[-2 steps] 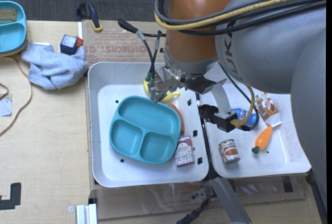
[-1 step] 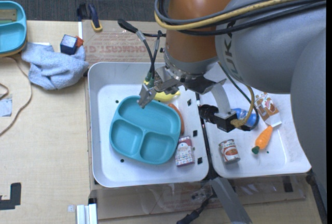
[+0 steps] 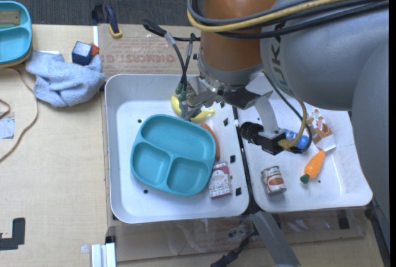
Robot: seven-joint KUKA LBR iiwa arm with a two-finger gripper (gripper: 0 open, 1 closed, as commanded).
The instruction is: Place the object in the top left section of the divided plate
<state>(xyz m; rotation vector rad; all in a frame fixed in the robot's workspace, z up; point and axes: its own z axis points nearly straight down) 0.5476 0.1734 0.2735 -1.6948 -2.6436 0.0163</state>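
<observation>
A wooden bench (image 3: pixel 55 154) is carrying two white bins side by side, the left bin (image 3: pixel 120 198) touching the right bin (image 3: pixel 346 194) along their inner edges. Beyond the left bin a sheet of cardboard (image 3: pixel 139 55) is lying flat. Toward the left, a crumpled grey cloth (image 3: pixel 65 81) is resting beside a small blue cube (image 3: pixel 82 52), with a blue tray (image 3: pixel 13 31) sitting at the bench's far left edge.
</observation>
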